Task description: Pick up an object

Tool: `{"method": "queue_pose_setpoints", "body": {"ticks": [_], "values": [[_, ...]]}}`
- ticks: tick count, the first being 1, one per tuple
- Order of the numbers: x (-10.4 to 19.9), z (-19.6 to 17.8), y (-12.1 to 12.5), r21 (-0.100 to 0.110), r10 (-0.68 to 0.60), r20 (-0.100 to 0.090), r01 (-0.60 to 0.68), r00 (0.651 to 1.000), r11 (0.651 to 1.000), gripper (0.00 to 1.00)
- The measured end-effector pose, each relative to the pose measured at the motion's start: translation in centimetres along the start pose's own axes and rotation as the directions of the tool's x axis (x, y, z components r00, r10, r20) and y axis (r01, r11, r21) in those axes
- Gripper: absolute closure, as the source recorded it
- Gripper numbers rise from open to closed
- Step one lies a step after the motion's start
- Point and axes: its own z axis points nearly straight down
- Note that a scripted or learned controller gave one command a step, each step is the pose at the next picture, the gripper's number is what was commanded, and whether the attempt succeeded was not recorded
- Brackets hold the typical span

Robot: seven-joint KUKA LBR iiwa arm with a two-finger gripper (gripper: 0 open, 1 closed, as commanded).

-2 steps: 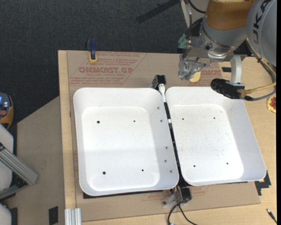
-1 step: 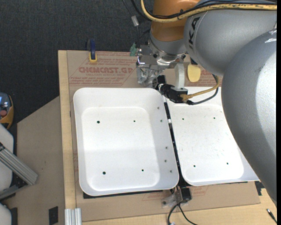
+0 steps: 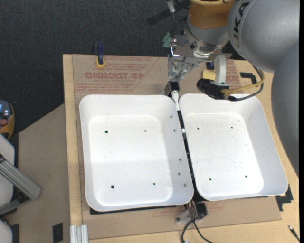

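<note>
My gripper (image 3: 177, 71) hangs at the back of the bench, above the cardboard just behind the seam where the two white bins meet. It sits under the orange band (image 3: 207, 13) of the arm, which fills the top right. I see nothing gripped beneath it. The left bin (image 3: 128, 156) and the right bin (image 3: 223, 152) show bare white floors with a few small black dots. Faint specks are scattered over the right bin's floor.
Both bins rest on a cardboard sheet (image 3: 118, 71) with red lettering. A blue clamp (image 3: 99, 53) stands at its back left edge. A black cable fitting (image 3: 211, 88) hangs beside the gripper over the right bin's back rim. An aluminium rail (image 3: 19, 178) lies at far left.
</note>
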Motion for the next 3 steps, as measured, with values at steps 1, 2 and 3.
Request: {"method": "queue_pose_setpoints", "body": {"ticks": [1,2,3], "values": [[13.3,-1.6,-2.1,0.000,-0.011,-0.004,0.011,1.000,1.000,1.00],[5.4,-4.8,0.1,-0.001,0.005,0.001,-0.005,1.000,1.000,1.00],[13.7,0.8,-0.6,0.009,-0.006,0.000,0.006,1.000,1.000,1.00]]}}
